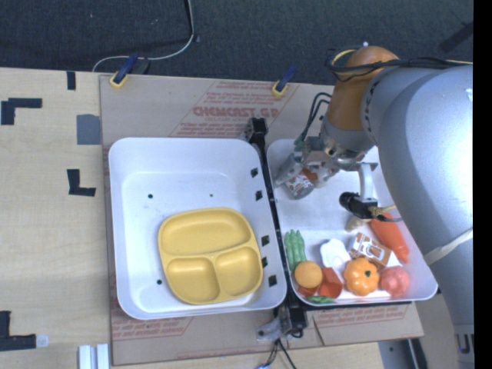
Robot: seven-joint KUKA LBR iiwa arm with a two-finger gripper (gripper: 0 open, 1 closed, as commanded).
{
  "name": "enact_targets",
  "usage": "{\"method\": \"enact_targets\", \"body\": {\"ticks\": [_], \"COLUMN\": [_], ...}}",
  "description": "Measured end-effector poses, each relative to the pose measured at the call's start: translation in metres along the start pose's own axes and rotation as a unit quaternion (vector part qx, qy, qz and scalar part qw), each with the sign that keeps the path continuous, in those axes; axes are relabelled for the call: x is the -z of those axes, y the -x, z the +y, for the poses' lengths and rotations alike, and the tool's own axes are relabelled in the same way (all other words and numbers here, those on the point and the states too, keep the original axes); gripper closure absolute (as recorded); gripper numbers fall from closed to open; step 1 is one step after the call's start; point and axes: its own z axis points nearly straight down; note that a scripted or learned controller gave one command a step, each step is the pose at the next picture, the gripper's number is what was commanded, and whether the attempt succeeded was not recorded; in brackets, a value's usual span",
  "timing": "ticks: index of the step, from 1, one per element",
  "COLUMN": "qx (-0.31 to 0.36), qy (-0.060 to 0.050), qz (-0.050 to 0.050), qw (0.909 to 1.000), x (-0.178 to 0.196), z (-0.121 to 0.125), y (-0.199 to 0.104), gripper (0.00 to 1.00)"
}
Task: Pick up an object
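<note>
Gripper over right bin's far corner
Gripper pinching a small silvery can, up-bin from the orange

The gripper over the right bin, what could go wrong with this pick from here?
1. The gripper is low over a small red and white item near the right bin's far corner; close to the dividing wall, a finger may catch the rim.
2. The toy food is heaped at the near end: carrot, orange, pumpkin. A sweep there could push neighbours rather than grasp one.
</note>
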Motion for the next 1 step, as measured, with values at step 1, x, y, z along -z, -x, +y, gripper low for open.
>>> {"method": "enact_targets", "body": {"ticks": [1], "qx": [0.0], "qy": [-0.003], "qz": [0.001], "qw": [1.0], "x": [-0.0002], "z": [0.002], "y": [0.0009], "gripper": [0.0]}}
